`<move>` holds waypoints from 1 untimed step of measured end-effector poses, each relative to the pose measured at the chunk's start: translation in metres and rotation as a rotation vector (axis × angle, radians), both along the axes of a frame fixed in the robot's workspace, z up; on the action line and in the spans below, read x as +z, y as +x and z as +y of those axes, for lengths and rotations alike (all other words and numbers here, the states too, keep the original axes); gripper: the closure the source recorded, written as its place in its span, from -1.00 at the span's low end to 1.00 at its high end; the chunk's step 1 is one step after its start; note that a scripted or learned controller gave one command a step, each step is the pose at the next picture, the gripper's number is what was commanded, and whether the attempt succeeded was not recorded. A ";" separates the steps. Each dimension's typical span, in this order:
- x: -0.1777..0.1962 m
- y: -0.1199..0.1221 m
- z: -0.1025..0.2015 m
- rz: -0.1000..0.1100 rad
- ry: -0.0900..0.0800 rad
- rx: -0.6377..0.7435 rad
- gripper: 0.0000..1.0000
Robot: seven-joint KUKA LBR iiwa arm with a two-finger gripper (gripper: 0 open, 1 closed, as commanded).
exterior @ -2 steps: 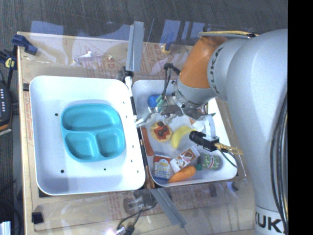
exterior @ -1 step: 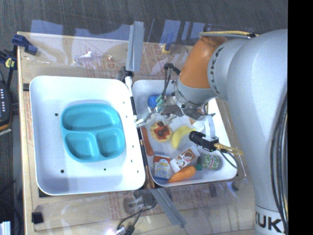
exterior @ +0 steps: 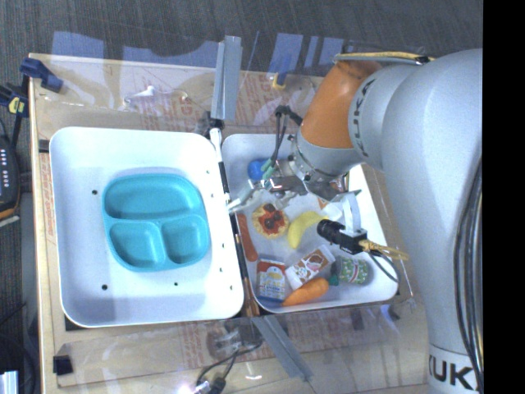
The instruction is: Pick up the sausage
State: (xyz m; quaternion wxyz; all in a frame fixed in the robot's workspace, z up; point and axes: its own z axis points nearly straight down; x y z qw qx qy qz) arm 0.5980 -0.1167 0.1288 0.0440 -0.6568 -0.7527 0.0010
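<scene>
Two shallow white plastic bins sit side by side on the desk (exterior: 123, 335). The left bin (exterior: 74, 220) holds exactly one thing: a turquoise plastic divided tray (exterior: 156, 220) with three compartments, one long one along the top and two smaller ones below.

The right bin (exterior: 373, 220) is where all the clutter is. I count one of each: a thin reddish-brown sausage (exterior: 247, 236) lying lengthwise right along the bin's left wall, a round pizza-looking toy with red toppings (exterior: 271, 219), a yellow banana-shaped piece (exterior: 300, 226) just beside that, a small blue round thing (exterior: 257, 169) up near the top, an orange carrot (exterior: 306, 291) along the bottom edge, two small printed packets (one with a blue-and-red label (exterior: 271, 280), one with a red-and-white label (exterior: 312, 263)) and a dark green can (exterior: 353, 270) lying on its side near the lower right corner.

The big grey arm with the orange band (exterior: 336, 113) comes in from the right and covers a good chunk of that bin. Its end effector (exterior: 261, 189) hangs over the upper-left part of the right bin, above the pizza toy and near the blue thing. The metal fingers look spread apart with nothing between them. The sausage lies in the bin below and to the left of the fingers, not touching them as far as I can see.
</scene>
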 end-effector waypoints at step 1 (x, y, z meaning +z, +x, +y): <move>0.000 0.000 0.000 0.001 0.000 -0.006 -1.00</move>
